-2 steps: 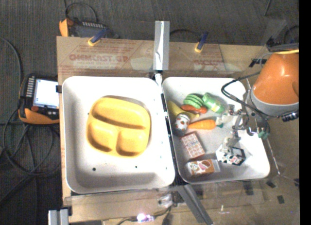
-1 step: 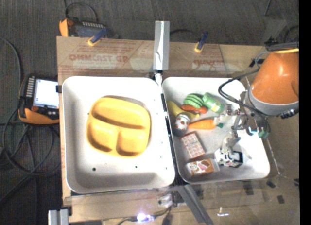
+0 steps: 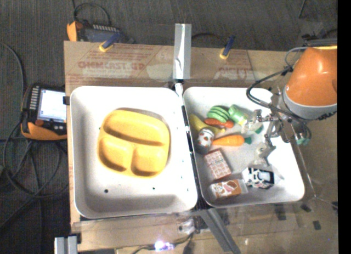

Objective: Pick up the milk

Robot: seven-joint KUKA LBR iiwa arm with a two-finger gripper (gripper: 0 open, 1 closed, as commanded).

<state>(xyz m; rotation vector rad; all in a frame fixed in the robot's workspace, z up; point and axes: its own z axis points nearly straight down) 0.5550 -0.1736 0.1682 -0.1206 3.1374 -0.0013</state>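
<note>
brown carton (image 3: 226,188) lies at the front wall of the right bin (image 3: 293,192), nearest the camera. milk (image 3: 258,178), a black-and-white cow-pattern carton, lies just right of it in the front right part of the bin. jaws (image 3: 266,150) hang above the bin, just behind the milk and apart from it; cannot tell their opening. carrot (image 3: 230,140) lies left of them. yellow tray (image 3: 134,142) sits in the left bin (image 3: 82,192).
</note>
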